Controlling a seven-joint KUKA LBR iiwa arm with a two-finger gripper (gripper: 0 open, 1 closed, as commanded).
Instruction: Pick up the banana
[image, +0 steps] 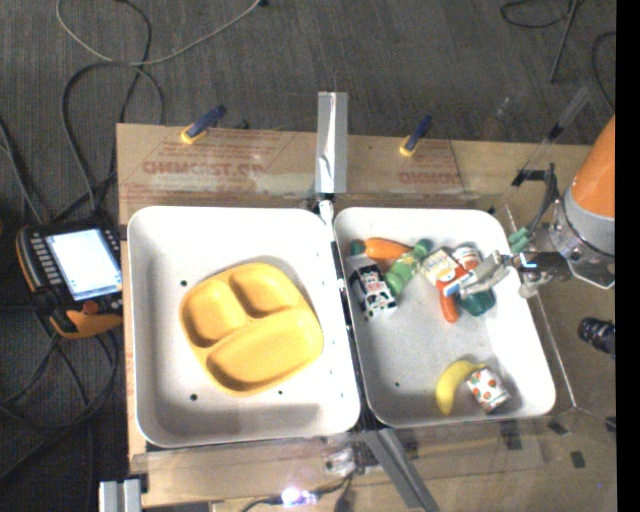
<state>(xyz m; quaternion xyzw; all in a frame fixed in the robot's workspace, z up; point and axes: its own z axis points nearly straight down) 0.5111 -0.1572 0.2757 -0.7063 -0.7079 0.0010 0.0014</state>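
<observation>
The yellow banana (452, 385) lies near the front edge of the right bin (400, 345), touching a small red-and-white can (487, 390) on its right. My gripper (483, 281) reaches in from the right and hovers over the back right part of that bin, above a cluster of small items. It is well behind the banana and apart from it. The arm's grey wrist and orange band (608, 170) stand at the right edge of the view.
Along the back of the right bin lie a carrot (385, 248), a green bottle (405, 268), a black-and-white carton (370, 290) and a red-and-white packet (446, 270). The left bin (160, 300) holds a yellow divided tray (252, 325). A pendant (75, 265) sits at the far left.
</observation>
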